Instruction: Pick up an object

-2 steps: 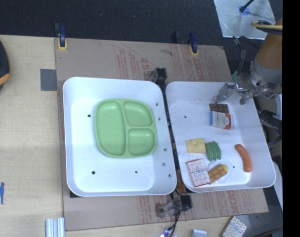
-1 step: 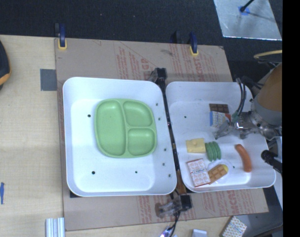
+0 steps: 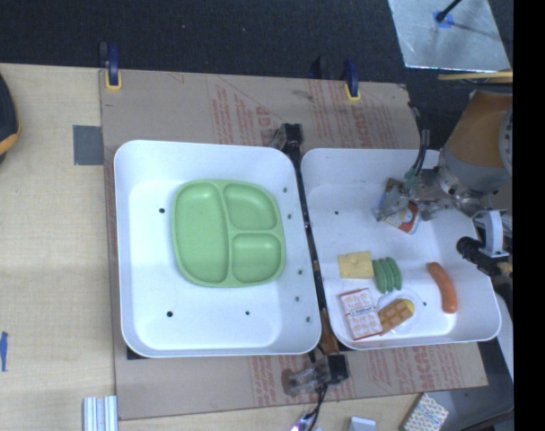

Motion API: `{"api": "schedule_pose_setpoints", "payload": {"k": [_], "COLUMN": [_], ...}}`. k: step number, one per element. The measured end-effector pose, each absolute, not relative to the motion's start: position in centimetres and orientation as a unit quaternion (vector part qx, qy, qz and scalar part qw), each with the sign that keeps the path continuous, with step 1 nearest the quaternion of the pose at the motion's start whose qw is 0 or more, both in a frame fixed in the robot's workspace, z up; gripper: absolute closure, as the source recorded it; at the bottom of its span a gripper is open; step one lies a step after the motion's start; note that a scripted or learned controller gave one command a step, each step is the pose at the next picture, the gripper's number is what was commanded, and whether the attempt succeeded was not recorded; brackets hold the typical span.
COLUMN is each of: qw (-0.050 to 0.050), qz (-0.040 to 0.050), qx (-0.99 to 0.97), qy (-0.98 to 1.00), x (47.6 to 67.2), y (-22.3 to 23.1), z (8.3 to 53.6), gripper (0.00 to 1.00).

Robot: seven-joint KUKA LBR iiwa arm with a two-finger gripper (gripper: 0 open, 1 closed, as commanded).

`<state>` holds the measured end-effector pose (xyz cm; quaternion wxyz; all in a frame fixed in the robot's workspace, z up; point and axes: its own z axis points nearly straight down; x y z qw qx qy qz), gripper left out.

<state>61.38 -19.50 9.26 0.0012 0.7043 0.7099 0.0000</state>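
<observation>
Over right bin (image 3: 344, 173), jaws (image 3: 399, 206) low at far end. Well apart from sausage (image 3: 443, 287), nearer camera. Grip state unclear.

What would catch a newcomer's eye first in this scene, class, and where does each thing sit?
First, the green divided plate, lying alone in the middle of the left bin. Next, the cluster of small food items in the right bin: a yellow block, a green vegetable and an orange sausage toward its near side. The gripper hangs over that bin's far part.
</observation>
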Motion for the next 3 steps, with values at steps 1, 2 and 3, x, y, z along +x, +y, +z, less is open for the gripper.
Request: {"api": "schedule_pose_setpoints", "payload": {"k": [1,2,3], "qw": [0.0,0.0,-0.001], "qz": [0.0004,-0.0006,-0.0018], "qx": [0.704,0.704,0.704], "qy": [0.71,0.71,0.71], "x": [65.9,65.8,65.7], "y": [-16.5,-16.7,-16.7], "z": [9.3,10.5,10.3], "gripper": [0.0,1.0,0.0]}}
